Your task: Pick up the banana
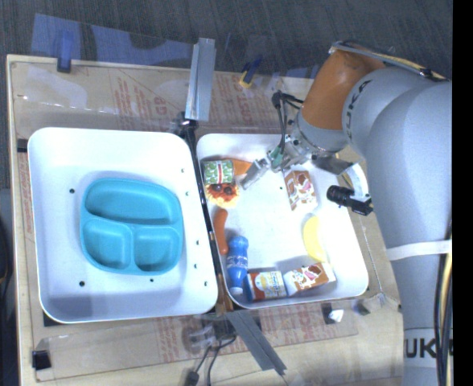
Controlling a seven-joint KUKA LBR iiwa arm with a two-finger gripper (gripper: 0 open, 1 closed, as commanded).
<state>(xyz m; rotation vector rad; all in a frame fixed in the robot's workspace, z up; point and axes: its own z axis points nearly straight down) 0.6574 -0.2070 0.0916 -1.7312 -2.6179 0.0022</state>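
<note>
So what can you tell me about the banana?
The banana is pale yellow, smooth and gently curved, and looks like a toy. It lies flat on the floor of the right bin, near the right wall, running roughly up and down the picture. Nothing seems to press on it: a small packet lies just above it and another packet just below. The gripper is up near the bin's top, away from the banana.
</note>
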